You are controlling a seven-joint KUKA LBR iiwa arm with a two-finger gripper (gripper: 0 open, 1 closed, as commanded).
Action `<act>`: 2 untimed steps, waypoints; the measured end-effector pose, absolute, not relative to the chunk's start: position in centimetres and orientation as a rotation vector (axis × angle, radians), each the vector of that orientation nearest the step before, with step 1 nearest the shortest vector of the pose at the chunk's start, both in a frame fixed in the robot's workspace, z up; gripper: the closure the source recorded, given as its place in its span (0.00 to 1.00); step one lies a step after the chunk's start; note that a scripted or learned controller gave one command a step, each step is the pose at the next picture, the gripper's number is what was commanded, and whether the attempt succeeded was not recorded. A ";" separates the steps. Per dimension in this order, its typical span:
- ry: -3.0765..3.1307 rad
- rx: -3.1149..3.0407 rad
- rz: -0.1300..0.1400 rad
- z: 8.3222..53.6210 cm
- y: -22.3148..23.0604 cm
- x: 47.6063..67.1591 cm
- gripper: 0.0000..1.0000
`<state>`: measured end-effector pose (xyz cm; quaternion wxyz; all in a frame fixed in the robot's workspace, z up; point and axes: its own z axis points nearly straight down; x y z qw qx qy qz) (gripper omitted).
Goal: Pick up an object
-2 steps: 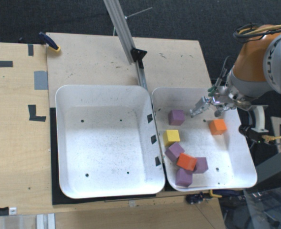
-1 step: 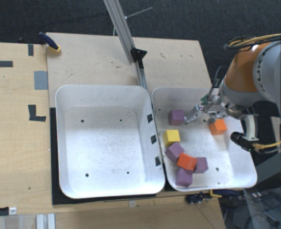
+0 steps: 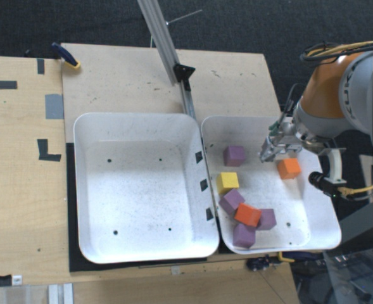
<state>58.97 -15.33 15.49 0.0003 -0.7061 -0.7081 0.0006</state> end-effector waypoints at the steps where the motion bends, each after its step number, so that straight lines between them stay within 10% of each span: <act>1: -2.227 -2.223 -0.005 21.8 -15.2 59.0 1.00; 2: -2.223 -2.220 0.002 21.2 -15.2 59.0 1.00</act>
